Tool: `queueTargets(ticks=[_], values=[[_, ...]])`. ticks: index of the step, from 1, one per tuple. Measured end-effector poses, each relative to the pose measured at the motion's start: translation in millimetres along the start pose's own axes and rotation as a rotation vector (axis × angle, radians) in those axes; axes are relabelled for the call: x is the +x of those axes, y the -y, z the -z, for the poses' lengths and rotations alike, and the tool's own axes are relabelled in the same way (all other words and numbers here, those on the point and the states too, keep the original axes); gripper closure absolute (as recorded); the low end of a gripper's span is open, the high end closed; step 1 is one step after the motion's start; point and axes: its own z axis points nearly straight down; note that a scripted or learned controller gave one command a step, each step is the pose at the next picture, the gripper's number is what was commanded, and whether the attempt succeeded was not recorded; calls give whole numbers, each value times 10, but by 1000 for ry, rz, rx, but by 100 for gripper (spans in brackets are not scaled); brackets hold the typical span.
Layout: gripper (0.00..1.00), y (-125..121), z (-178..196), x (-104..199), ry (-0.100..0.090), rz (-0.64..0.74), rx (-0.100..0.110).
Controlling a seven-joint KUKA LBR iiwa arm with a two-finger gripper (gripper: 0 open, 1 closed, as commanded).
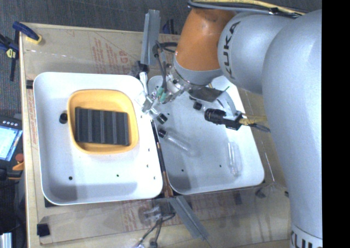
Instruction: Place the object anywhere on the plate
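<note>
A yellow plate (102,99) with a dark ribbed centre lies in the left bin (54,181). My gripper (155,104) hangs low over the right bin's (213,178) far-left corner, close to the wall between the two bins and just right of the plate's edge. A small greenish piece (162,94) shows at the gripper; I cannot make out whether it is held. A clear tube-like object (233,157) lies near the right bin's right side. Another clear piece (176,141) lies just below the gripper.
A small dark item (64,117) sits in the left bin beside the plate's left edge. The bulky grey arm and its orange band (205,39) cover the right bin's far side. A black fitting with a cable (223,117) juts out over the right bin.
</note>
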Motion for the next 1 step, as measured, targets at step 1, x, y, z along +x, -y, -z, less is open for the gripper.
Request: queueTargets(ticks=[1], values=[[0,3,1,-5,0,-1,0]])
